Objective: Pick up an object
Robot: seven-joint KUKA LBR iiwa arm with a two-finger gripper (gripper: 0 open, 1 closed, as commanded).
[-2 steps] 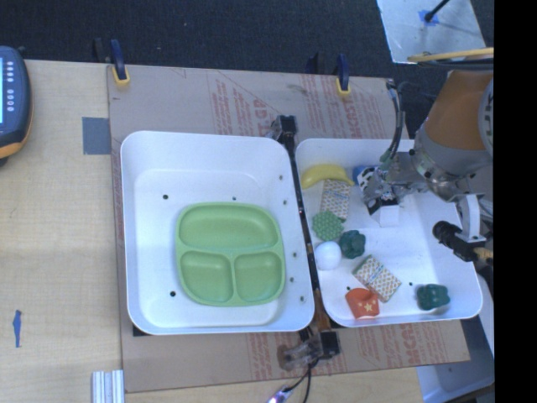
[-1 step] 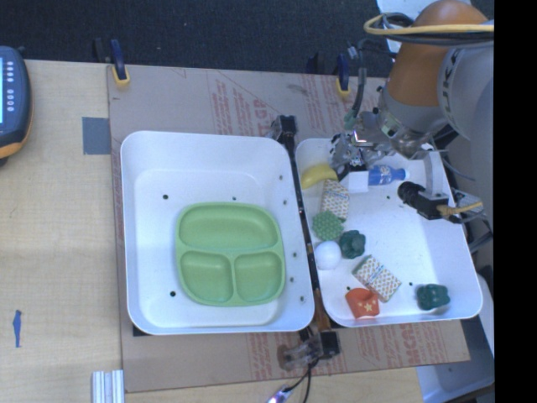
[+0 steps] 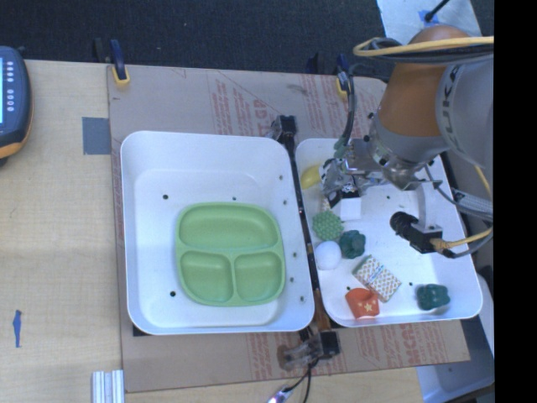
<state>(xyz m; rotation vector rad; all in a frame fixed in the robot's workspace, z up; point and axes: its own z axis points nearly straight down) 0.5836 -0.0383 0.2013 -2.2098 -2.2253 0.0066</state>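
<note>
My gripper (image 3: 337,185) hangs over the far left part of the right bin (image 3: 457,263), low above the floor. Just left of it lies a small yellow thing (image 3: 310,175). Nearer the camera sit a light green knobbly ball (image 3: 327,224), a dark green lump (image 3: 352,243) and a white ball (image 3: 327,255). Along the near wall lie a patterned packet (image 3: 377,278), a red piece (image 3: 362,303) and a dark green piece (image 3: 433,295). I see nothing clearly between the fingers.
The left bin (image 3: 143,225) holds a green divided plate (image 3: 230,253). A clamp (image 3: 286,128) stands at the far end of the wall between the bins. A blue and orange device (image 3: 13,99) lies at the bench's far left.
</note>
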